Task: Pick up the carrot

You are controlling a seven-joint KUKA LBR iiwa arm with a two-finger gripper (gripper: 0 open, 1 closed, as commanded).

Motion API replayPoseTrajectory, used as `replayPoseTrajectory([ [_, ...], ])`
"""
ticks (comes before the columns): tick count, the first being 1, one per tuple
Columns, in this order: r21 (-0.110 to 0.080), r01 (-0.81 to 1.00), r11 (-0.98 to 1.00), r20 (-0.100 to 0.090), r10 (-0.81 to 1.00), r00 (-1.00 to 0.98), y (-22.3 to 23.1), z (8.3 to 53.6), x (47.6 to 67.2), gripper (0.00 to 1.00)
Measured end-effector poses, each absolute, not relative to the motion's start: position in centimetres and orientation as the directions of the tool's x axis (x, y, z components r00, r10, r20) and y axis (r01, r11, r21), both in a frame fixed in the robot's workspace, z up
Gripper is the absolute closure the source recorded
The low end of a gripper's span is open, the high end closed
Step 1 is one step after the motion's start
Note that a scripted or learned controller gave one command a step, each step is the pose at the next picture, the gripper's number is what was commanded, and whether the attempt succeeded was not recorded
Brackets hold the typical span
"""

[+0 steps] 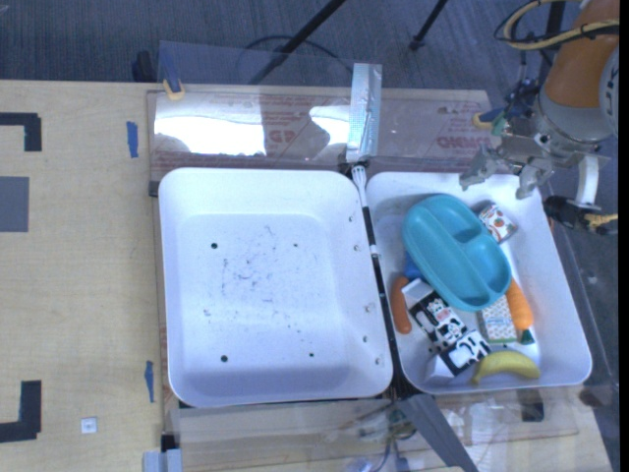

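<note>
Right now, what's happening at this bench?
The arm's pincer hangs over the far edge of the right bin, holding nothing. The carrot lies untouched in that bin, wedged beside a blue bowl, with a banana and small packets nearby. The left bin sits alongside.

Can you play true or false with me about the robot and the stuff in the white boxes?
1. The carrot lies in the right bin. True.
2. The gripper is holding the carrot. False: it hangs over the bin's far edge, apart from the carrot.
3. The banana lies in the left bin. False: it lies in the right bin, at the near edge.
4. A blue bowl lies beside the carrot. True.
</note>
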State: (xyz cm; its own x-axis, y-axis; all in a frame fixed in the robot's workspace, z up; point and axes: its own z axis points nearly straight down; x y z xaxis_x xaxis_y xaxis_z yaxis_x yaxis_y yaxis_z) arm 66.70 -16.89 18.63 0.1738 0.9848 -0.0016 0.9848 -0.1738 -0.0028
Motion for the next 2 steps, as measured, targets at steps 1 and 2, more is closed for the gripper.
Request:
replayPoseTrajectory([
  [1, -0.006, 1.0, -0.028, 0.001, 1.0, 0.028, -19.8, 13.1, 60.4, 0.0],
  [2, -0.004, 0.999, 0.032, 0.011, 0.999, -0.031, -21.3, 11.5, 55.9, 0.0],
])
